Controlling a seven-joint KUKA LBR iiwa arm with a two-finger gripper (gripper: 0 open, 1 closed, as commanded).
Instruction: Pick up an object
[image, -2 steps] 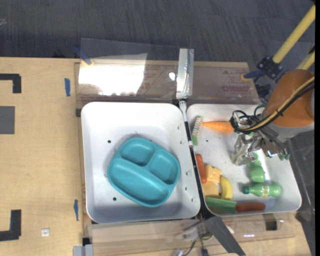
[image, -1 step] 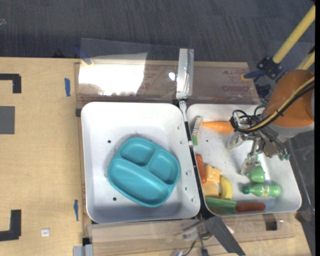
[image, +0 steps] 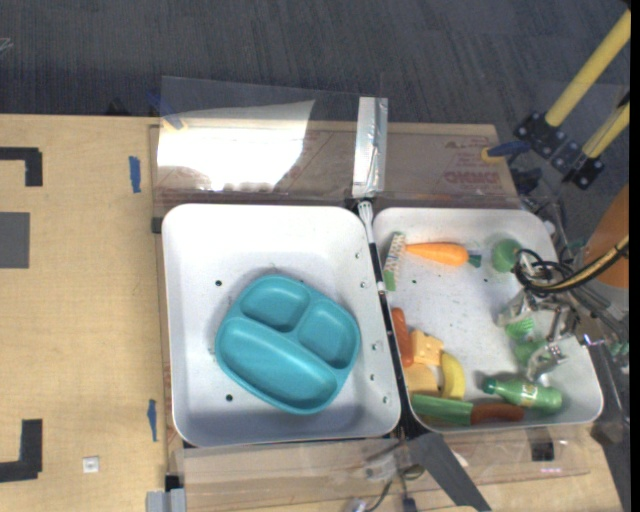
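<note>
The right bin (image: 470, 300) holds several toy foods. An orange carrot (image: 437, 254) lies near its far edge, with a round green piece (image: 503, 250) beside it. A yellow banana (image: 453, 375), orange and yellow pieces (image: 420, 358) and a long green vegetable (image: 440, 406) crowd the near left corner. A green bottle (image: 525, 392) lies near the front right. My gripper (image: 540, 335) hangs low over the right side of this bin, just above the bottle. A small green piece (image: 520, 327) sits right against it; I cannot tell whether it is held.
A teal divided plate (image: 290, 342) lies in the left bin (image: 200, 260). A small brush-like item (image: 392, 262) leans at the divider between the bins. Black and yellow cables (image: 545, 272) trail from the wrist. Yellow poles (image: 590, 70) stand at the back right.
</note>
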